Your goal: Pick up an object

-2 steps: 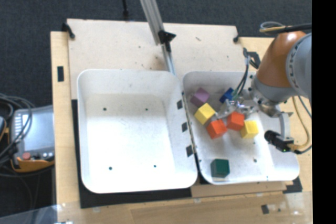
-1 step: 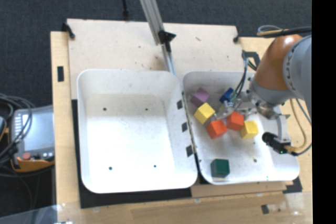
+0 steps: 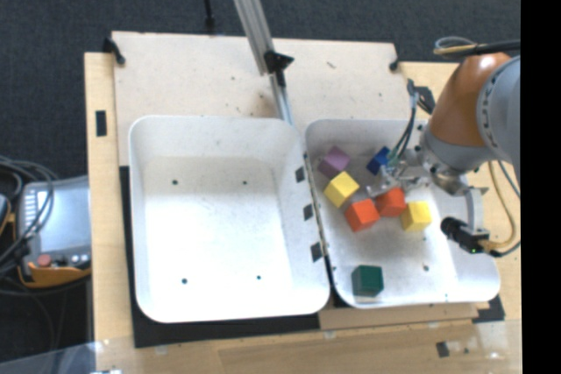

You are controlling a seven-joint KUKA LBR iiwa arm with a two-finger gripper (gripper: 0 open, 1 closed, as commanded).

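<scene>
- Nearest the camera, the arm (image 3: 469,114) reaches in from the right over the right bin (image 3: 478,280).
- Left bin (image 3: 145,188) sits beside it, the two rims touching.
- Gripper (image 3: 392,182) hangs low among the blocks; whether its fingers are spread or closed cannot be told, since the wrist seems to cover them.
- Red block (image 3: 391,202) lies just under the gripper, touching the orange block (image 3: 362,214); both sit skewed to the bin walls.
- Two yellow blocks: one (image 3: 342,188) left of the orange, one (image 3: 417,215) right of the red.
- Green block (image 3: 367,280) sits apart by the near rim.
- Purple block (image 3: 334,161) and blue block (image 3: 379,159) lie toward the far wall.
</scene>
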